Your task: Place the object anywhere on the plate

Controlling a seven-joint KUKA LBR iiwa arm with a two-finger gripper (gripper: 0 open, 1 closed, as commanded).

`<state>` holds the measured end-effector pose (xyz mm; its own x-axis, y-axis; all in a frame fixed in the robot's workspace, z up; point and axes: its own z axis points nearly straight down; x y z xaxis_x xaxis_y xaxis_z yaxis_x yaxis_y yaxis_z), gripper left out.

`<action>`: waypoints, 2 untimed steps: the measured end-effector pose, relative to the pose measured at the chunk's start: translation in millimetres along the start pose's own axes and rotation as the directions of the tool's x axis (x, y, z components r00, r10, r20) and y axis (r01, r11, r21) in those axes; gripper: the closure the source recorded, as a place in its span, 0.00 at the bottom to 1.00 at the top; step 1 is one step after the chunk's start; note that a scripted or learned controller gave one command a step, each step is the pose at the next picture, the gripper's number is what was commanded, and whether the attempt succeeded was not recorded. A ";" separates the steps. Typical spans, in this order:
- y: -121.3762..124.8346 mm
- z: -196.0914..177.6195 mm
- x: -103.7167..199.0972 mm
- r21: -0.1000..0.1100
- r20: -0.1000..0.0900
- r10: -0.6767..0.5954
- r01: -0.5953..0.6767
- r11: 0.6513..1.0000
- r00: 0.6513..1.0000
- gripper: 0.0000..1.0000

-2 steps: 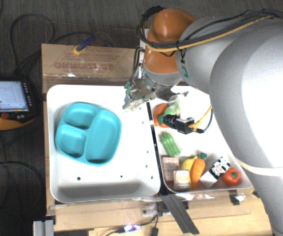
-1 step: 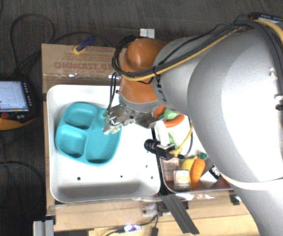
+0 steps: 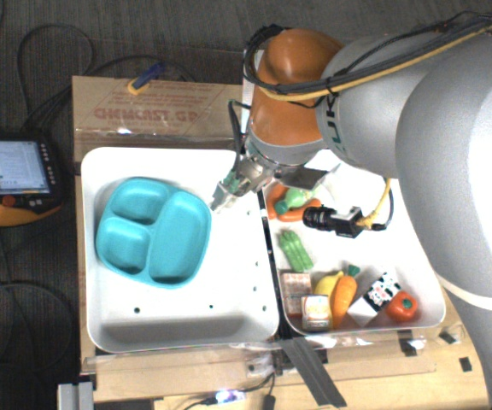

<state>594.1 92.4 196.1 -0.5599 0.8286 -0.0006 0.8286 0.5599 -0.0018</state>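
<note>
Two fingers of the end effector (image 3: 227, 193) — nearly closed, holding nothing — hover beside the plate (image 3: 154, 231).

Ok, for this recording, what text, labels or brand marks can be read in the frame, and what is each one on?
"CHEMCAST GP": red print on the brown cardboard sheet behind the left bin.
"KU": part of a dark brand mark on the grey arm; the remaining letters are cut off from sight.
Handheld pendant screen: lit, its contents too small to read.
Small boxes in the right bin: printed labels too blurred to read.
</note>
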 end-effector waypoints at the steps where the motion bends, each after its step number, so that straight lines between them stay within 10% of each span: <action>1: 34.2 65.1 65.3 0.001 -0.002 -0.014 0.014 1.000 1.000 1.00; 2: 14.6 2.4 1.3 -0.001 0.002 0.002 -0.002 1.000 1.000 1.00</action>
<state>605.5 101.7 193.7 -0.5578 0.8300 -0.0024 0.8300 0.5578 -0.0012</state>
